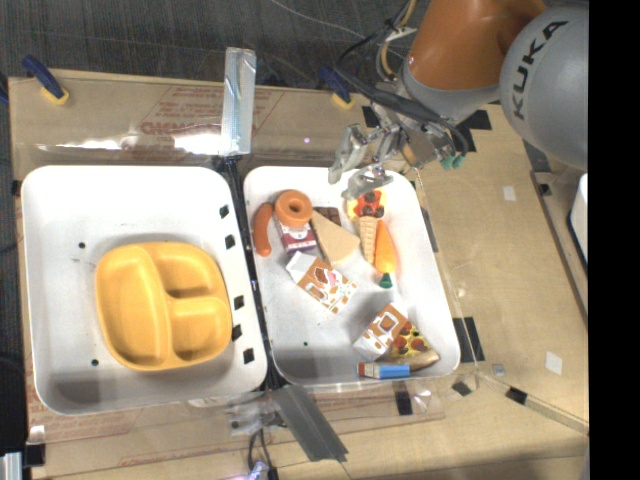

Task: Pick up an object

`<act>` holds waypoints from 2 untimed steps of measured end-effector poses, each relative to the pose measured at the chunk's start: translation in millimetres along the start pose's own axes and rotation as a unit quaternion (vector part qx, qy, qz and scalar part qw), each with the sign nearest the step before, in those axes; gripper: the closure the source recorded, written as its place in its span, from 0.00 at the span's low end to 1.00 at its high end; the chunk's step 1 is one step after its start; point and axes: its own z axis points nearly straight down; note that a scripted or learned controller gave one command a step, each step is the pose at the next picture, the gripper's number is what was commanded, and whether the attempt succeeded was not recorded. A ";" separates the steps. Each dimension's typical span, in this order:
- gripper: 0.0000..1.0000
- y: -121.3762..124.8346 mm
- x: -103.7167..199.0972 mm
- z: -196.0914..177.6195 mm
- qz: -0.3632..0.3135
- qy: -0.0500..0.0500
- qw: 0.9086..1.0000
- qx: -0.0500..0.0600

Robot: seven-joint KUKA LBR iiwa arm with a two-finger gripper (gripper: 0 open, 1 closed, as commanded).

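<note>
Two white bins (60, 203): one yellow tray (163, 303) left, about nine toys right; tool (372, 158) spread, holding nothing.

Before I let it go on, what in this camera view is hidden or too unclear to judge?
- Gripper: its metal parts blur together over the right bin's far rim; open or shut, unclear.
- Toy cheese wedge: partly covered by the doughnut and small box.
- Arm: cut off by the top edge.
</note>
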 end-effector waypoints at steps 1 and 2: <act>1.00 0.2 -1.1 -10.3 -0.001 -0.001 1.000 0.001; 1.00 -28.9 7.3 7.7 -0.074 0.001 0.997 0.000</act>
